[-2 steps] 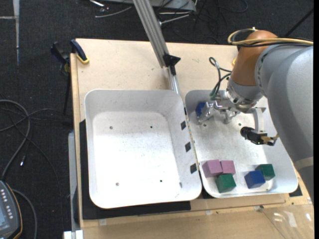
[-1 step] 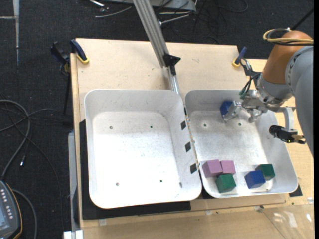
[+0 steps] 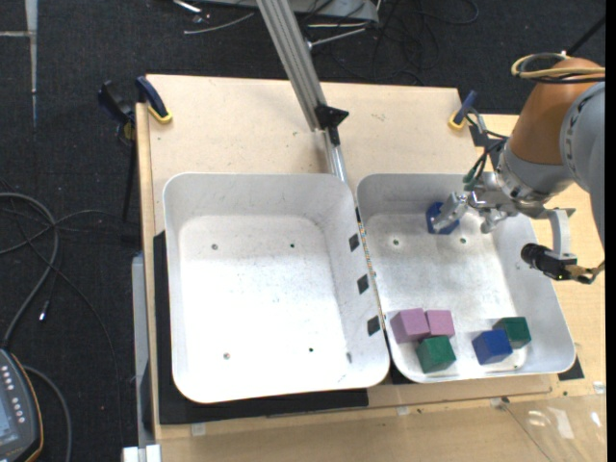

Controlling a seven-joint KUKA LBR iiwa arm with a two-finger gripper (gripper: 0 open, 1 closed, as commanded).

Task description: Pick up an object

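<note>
Now we are looking down on a pale wooden tabletop (image 3: 250, 128) that is carrying 2 shallow white plastic bins side by side. The grey arm with its orange band (image 3: 549, 128) is reaching in from the right, and its end effector (image 3: 460, 212) is hanging over the far part of the right bin (image 3: 414, 195). Between its metal fingers (image 3: 452, 206) we are seeing a small blue object (image 3: 441, 218), so the end effector is gripping that blue piece; whether the piece is lifted clear of the bin floor or touching it, we cannot tell from this slanted angle.

Near the front rim of the same bin, 5 small blocks are lying in 2 clusters. Toward the left, 2 pale purple cubes (image 3: 421, 323) are sitting side by side and touching, and a dark green cube (image 3: 436, 353) is sitting just in front of them, against their near faces. Toward the right, a blue cube (image 3: 492, 346) is resting just beside a second, smaller green cube (image 3: 516, 331), which is lying a little farther back. These blocks are well apart from the end effector.

The left bin (image 3: 192, 210) is showing a speckled white floor. A slanted grey metal rail (image 3: 294, 56) is running from the top of the view down to the gap between the bins. Yellow-handled clamps (image 3: 154, 104) are gripping the far corners of the tabletop, and black cables (image 3: 48, 239) are trailing across the dark floor at the left.
</note>
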